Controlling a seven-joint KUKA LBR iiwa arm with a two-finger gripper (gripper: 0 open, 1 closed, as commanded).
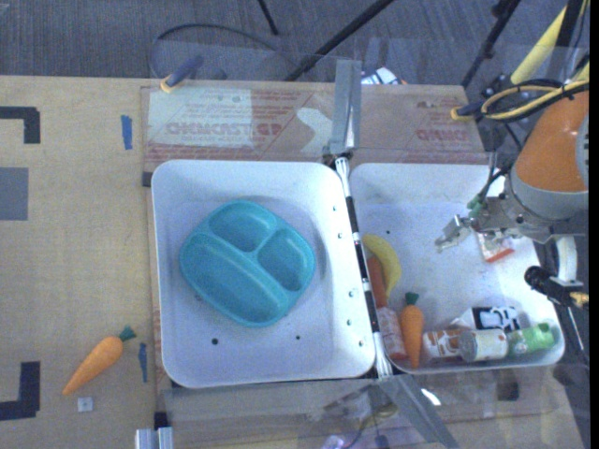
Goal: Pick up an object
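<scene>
My gripper point(460, 231) hangs over the middle of the right bin point(421, 204), under the grey arm with its orange band point(552, 157). Nothing shows in its grasp. A small red and white item point(496, 248) lies just right of it, partly covered by the wrist. Along the bin's left wall lie a yellow banana point(389, 260), a red piece point(375, 280) and a toy carrot point(412, 325). Against the front wall sit a tin can point(483, 345), a red-labelled item point(440, 342), a black and white item point(497, 317) and a green item point(534, 336).
The left bin point(178, 195) holds a blue divided plate point(248, 262). A second toy carrot point(93, 364) lies on the wooden bench outside the bins at the lower left. Yellow and black cables point(510, 96) hang near the arm.
</scene>
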